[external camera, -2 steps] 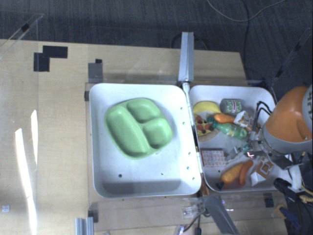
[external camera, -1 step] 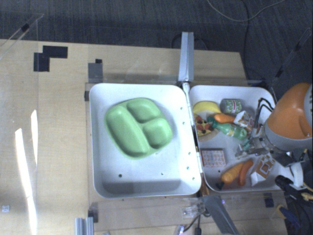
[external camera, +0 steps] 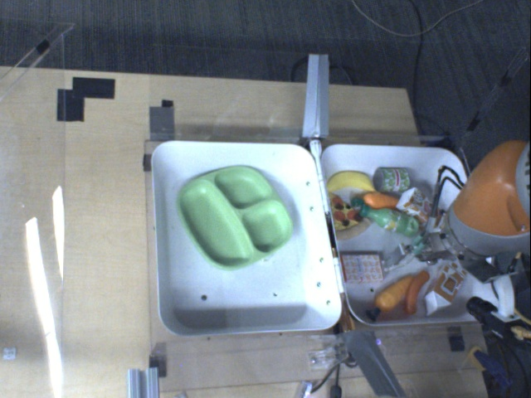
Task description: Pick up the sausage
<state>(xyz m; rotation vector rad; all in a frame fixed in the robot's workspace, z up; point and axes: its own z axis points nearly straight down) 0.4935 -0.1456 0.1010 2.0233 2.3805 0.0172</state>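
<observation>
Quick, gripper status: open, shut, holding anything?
Gripper: cannot be told. It sits low in the right bin amid the clutter; the sausage lies just below it in the frame, not seen held.

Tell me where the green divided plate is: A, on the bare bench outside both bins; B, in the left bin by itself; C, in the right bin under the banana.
B: the green divided plate lies in the left bin, while the banana and other items sit in the right bin.
</observation>
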